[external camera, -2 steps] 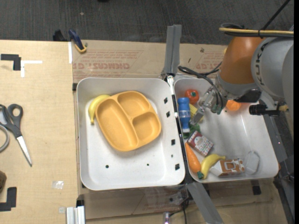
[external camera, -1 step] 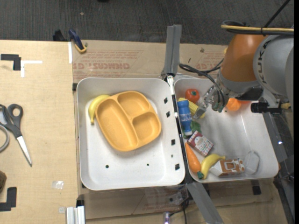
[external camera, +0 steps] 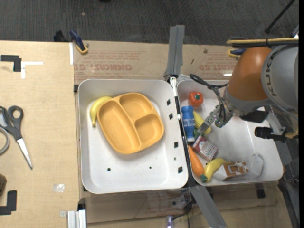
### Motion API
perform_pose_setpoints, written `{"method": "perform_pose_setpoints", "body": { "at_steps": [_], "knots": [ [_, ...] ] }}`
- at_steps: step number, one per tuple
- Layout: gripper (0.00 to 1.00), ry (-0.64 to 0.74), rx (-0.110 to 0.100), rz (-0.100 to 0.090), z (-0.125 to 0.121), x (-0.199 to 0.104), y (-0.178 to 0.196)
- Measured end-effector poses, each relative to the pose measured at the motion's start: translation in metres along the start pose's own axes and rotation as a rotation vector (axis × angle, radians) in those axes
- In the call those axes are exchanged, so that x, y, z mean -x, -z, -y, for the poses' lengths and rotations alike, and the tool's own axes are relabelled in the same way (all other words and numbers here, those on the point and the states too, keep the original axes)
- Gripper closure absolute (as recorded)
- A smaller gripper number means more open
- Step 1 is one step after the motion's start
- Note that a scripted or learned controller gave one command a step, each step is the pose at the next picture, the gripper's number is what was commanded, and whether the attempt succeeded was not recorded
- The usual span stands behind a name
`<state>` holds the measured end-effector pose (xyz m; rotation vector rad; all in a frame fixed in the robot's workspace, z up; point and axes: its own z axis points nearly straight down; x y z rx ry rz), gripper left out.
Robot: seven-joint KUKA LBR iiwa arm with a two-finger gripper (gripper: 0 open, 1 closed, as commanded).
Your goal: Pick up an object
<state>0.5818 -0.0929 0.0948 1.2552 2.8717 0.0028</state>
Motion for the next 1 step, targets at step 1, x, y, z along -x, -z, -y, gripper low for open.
{"method": "perform_pose_setpoints", "body": {
  "at_steps": [1],
  "knots": [
    [1.0, -0.072, -0.005, -0.004, -0.0564, -0.0255, 0.1125]
  ]
}}
